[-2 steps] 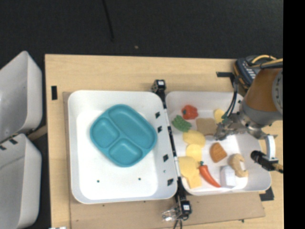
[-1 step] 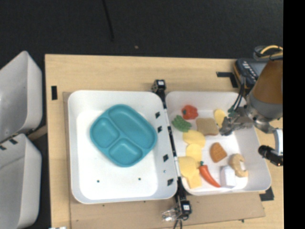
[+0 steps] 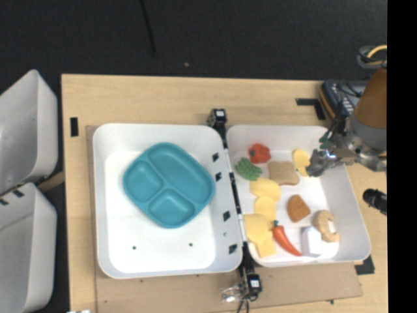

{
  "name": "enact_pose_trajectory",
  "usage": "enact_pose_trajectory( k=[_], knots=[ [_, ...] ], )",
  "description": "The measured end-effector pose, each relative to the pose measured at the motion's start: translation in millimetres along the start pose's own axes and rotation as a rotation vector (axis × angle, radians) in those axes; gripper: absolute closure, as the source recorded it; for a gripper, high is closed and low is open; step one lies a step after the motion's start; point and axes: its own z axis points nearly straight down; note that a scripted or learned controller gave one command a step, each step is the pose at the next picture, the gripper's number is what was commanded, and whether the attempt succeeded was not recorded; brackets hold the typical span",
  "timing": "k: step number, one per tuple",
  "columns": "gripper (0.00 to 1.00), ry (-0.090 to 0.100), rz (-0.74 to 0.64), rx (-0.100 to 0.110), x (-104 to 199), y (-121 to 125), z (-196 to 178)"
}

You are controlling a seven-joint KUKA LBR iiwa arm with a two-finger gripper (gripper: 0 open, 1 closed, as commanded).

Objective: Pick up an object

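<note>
The grey arm with its orange band is reaching in from three o'clock, and its tool (image 3: 317, 163) is hanging low over the upper right part of the right-hand shallow white bin (image 3: 348, 201). Whether the tool is released or clenched I cannot tell; nothing is showing in its grip.

The relation that matters: the nearest candidate is the small yellow rounded toy piece (image 3: 300, 159), which is lying just beside the tool at about nine o'clock from it, seemingly touching or nearly so. Its long axis is running roughly twelve to six. Further along the same nine o'clock line the flat tan bread-slice toy (image 3: 283, 172) is lying, and beyond it the red pepper-like toy (image 3: 259, 152) and the green leafy toy (image 3: 247, 169).

At about seven o'clock from the tool, the brown rounded toy (image 3: 298, 208) is sitting apart; the pale doughnut-shaped toy (image 3: 325, 225) is lying at about six o'clock, with the orange-red chilli toy (image 3: 285, 238) and several yellow flat pieces (image 3: 265, 189) further toward the bin's lower left.

The left-hand white bin (image 3: 111, 175) is carrying a blue divided plastic plate (image 3: 169, 184), well apart from the tool.

Judging from this, the pick is not yet made, and a short shift toward nine o'clock would centre the tool over the yellow piece.
</note>
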Motion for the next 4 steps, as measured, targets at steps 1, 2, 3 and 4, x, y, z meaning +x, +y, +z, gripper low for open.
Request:
enact_pose_trajectory(
  k=[1, 2, 3, 4],
  knots=[
    [1.0, 0.0, 0.0, 0.001, -2, 1, -39],
    [1.0, 0.003, -0.004, 0.005, 56, 2, -47],
    [1.0, 0.003, -0.005, 0.005, 111, 2, -55],
    [1.0, 0.003, -0.003, 0.007, 152, -4, -48]
  ],
)
